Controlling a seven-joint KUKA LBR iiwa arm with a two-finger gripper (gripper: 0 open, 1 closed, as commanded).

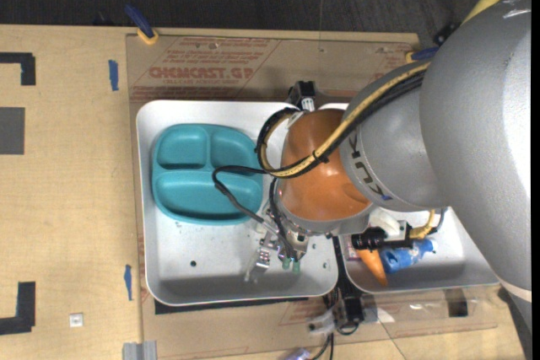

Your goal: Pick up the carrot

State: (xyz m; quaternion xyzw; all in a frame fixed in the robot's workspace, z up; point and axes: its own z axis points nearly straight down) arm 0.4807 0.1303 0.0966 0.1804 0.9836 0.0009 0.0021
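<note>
While the arm reaches in from 3 o'clock, its grey bulk covers most of the right bin and the seam between the two bins.

- Orange band: just right of frame centre, above the wrist, over the right edge of the left bin. Black and yellow cables loop around it.
- Gripper: hangs below the band toward 6 o'clock, low over the bare floor of the left bin, near that bin's 5 o'clock corner. Small, and tangled with metal parts and wires; I cannot tell whether it is spread or closed. Nothing shows gripped in it.
- Carrot: in the right bin, near its 7 o'clock corner, at about 3 o'clock from the gripper and apart from it, with the bin walls between them. Only a short orange stub shows; the arm overhangs the rest.
- Blue item: touching or just beside the carrot on its 3 o'clock side; shape unclear.
- White item: at 12 o'clock from the carrot, half under the arm.
- Teal divided plate: flat in the left bin, filling its 10 o'clock part, well apart from the gripper.
- Cardboard sheet: under both bins, printed red lettering at 12 o'clock.
</note>
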